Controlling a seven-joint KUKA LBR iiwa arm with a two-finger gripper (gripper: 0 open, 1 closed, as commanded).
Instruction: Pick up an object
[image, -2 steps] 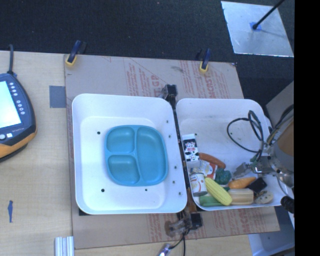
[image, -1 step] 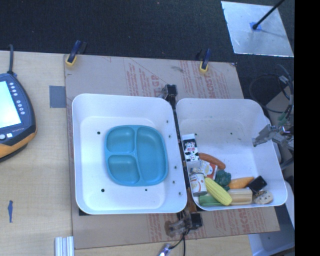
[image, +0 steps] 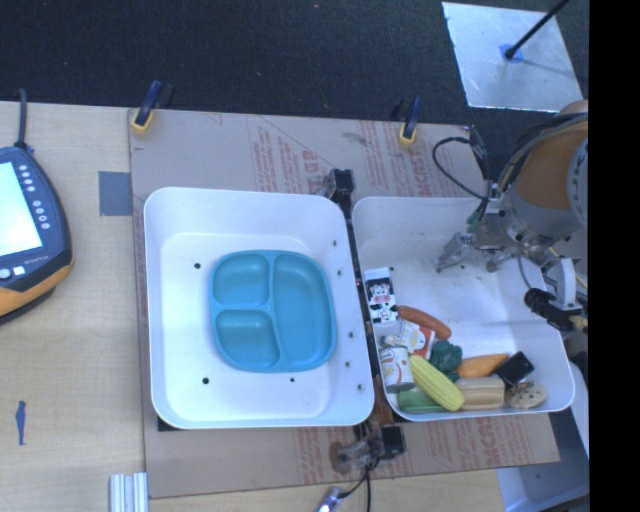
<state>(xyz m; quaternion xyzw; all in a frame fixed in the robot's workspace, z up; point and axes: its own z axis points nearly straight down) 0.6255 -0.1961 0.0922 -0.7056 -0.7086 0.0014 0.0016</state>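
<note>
Nearest cam, at bottom edge: a clamp/cable fitting (image: 365, 450) on the bench's cardboard sheet (image: 250, 150), just below the seam betw. the 2 bins.

Gripper (image: 470, 250): over the upper part of the right bin (image: 400, 215), fingers spread apart, 1 tip reaching left, other lower right. Nothing betw. them. Grey wrist w/ orange band (image: 548, 175) enters from right.

Candidate objs, all in lower part of right bin, well apart from gripper:
- Corn cob (image: 437, 383): long axis diagonal, upper-left to lower-right; lies on a green item, type unclear.
- Hot dog (image: 424, 322): long axis diagonal, pointing upper-left/lower-right, near left wall.
- Carrot (image: 483, 365): roughly horiz., slight tilt; which end is the tip, cannot tell.
- Tan stick-shaped piece (image: 482, 394): horiz., along bottom wall.
- Broccoli (image: 446, 355): betw. hot dog and carrot.
- Black block (image: 516, 369): just right of carrot.
- Cookie (image: 528, 396): bottom-right corner.
- 2 printed cartons: 1 (image: 379, 297) upright along left wall, long axis near vert.; other (image: 396, 368) below it, beside corn.

Left bin (image: 160, 300): holds a blue 3-compartment plate (image: 272, 310), centred.

Outer bench: teach pendant (image: 25, 230) at far left; 2 spring clamps (image: 147, 108) (image: 408, 122) on cardboard's top edge.
</note>
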